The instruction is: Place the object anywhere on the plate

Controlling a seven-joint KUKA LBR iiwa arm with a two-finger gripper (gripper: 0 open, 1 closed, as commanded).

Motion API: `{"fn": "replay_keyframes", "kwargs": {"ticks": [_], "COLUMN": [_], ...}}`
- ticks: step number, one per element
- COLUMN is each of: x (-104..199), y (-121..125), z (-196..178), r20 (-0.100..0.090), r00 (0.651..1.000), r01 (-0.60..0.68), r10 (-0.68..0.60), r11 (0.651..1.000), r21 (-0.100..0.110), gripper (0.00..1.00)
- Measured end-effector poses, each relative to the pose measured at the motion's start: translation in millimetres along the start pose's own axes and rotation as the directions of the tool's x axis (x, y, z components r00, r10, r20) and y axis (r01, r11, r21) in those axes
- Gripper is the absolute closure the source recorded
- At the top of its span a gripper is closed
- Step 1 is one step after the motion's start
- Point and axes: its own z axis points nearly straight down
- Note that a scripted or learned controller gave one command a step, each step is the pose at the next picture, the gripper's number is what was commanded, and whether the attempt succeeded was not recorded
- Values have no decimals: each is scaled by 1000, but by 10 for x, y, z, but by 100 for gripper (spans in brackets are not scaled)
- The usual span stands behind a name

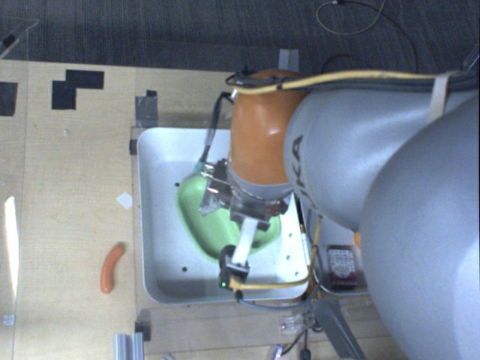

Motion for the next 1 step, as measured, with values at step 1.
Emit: {"fn": "replay_keyframes", "kwargs": {"ticks": [1], "x": [0], "y": [0], "z": [0], "r20": [0], "r00": [1000], "r01": [0], "r10": [0], "r11": [1000], "r21": [0], "gripper": [0]}}
